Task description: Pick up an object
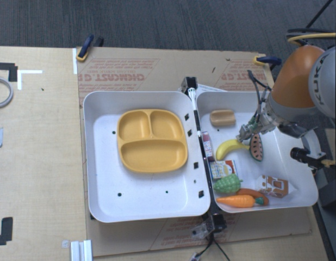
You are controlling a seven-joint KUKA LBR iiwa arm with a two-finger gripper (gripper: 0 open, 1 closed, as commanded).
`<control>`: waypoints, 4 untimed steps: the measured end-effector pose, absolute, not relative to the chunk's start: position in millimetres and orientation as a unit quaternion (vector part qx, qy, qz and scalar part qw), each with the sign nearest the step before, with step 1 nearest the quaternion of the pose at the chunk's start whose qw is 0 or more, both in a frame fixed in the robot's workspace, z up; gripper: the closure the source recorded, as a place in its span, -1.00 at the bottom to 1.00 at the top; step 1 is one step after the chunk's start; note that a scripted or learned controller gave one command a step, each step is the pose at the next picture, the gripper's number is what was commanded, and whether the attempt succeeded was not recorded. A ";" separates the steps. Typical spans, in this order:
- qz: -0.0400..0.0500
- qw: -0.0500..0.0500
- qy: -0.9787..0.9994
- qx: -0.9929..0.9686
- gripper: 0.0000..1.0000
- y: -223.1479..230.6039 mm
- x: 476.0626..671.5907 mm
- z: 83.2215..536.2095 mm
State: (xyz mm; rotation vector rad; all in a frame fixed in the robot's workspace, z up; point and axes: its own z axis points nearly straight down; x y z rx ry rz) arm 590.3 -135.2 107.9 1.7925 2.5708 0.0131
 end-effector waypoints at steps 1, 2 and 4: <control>0.000 0.001 0.830 0.558 1.00 -90.5 596.9 254.9; 0.000 0.002 0.863 0.506 1.00 -119.5 554.3 393.3; 0.000 0.003 0.889 0.458 1.00 -55.9 496.6 483.4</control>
